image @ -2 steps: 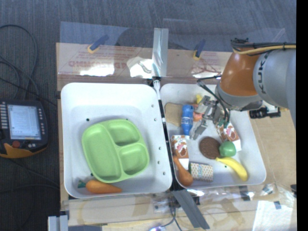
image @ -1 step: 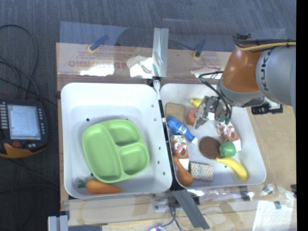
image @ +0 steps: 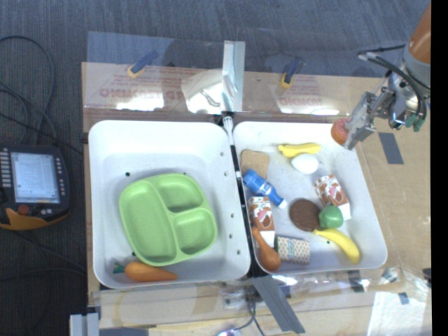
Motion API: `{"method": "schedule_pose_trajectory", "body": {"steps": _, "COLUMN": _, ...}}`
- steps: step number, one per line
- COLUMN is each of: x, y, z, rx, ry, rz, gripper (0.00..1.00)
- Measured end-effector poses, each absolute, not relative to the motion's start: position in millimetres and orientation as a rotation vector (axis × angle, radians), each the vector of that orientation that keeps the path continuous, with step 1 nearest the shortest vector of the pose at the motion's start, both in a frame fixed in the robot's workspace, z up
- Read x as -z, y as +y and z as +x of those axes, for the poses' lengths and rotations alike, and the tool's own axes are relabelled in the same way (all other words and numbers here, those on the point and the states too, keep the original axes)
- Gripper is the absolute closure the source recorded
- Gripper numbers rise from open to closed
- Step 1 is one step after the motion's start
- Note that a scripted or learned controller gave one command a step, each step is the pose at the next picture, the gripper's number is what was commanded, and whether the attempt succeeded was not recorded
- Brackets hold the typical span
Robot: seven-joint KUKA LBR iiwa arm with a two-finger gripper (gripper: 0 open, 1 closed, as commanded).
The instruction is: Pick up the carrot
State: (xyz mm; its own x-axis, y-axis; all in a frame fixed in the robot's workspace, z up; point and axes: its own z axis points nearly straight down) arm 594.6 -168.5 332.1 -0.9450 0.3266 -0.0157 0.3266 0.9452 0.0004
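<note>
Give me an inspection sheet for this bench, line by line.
Surface: two white bins side by side, left bin and right bin, on a bench.
Job's things: carrot lies at the near edge of the left bin, just in front of the green divided plate.
Clutter: right bin holds two bananas, a white egg, a blue bottle, a brown round piece, a green ball and small packets.
Grippers: tool is over the right bin's far right corner, beside a red-orange item; far from the carrot.
Cables: black cable loops at the left, by the pendant.
Surroundings: grey carpet.
</note>
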Motion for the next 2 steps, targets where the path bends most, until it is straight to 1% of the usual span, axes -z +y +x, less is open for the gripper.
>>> {"method": "schedule_pose_trajectory", "body": {"steps": 1, "x": -290, "y": -133, "z": 558.0, "rx": 0.0, "ry": 3.126, "rz": 0.314, "gripper": 1.0}}
{"method": "schedule_pose_trajectory", "body": {"steps": 2, "x": -292, "y": -226, "z": 573.7, "rx": 0.004, "ry": 3.112, "rz": 0.409, "gripper": 1.0}}
